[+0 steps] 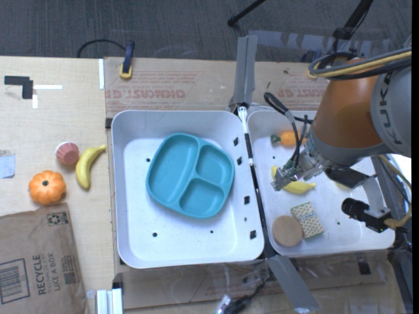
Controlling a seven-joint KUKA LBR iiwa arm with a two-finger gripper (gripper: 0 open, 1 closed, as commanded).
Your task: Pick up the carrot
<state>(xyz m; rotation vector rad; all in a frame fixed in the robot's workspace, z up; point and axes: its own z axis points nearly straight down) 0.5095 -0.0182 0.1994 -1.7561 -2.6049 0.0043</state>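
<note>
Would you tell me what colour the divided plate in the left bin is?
The divided plate is light blue, a plain turquoise shade with no pattern, seen clearly in the camera view.

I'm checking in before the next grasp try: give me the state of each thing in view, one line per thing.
gripper: low in the right bin, over a yellow item; finger state unclear
carrot: lying at the bin's back, partly hidden by the arm, not held
round tan disc: flat in the right bin
sponge: flat, beside the disc
blue plate: upright in the left bin
</note>
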